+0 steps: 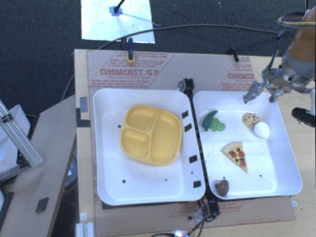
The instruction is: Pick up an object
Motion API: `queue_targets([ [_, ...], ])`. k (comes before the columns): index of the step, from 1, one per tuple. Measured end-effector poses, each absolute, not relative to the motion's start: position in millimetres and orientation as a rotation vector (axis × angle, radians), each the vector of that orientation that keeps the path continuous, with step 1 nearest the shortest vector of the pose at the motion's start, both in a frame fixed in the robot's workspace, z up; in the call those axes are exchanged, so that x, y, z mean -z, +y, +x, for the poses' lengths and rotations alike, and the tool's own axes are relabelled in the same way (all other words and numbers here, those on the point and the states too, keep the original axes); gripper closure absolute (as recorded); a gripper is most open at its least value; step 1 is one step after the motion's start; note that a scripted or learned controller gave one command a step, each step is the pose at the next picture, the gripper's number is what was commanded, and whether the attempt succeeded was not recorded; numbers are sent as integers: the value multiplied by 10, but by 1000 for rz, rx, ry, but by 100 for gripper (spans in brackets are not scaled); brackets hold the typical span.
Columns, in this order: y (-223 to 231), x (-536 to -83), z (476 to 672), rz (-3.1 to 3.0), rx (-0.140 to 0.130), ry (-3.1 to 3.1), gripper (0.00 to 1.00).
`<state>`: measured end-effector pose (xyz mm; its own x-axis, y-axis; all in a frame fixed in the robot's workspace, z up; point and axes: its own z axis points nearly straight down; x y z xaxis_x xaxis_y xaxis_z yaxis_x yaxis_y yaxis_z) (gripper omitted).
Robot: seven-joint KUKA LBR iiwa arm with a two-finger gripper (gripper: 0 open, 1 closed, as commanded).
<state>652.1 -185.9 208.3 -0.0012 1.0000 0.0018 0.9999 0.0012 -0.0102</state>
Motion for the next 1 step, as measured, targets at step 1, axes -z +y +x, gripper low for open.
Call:
queue_targets([
  [1,-1853,-2146,6545,-2217,-1,-2225,0],
])
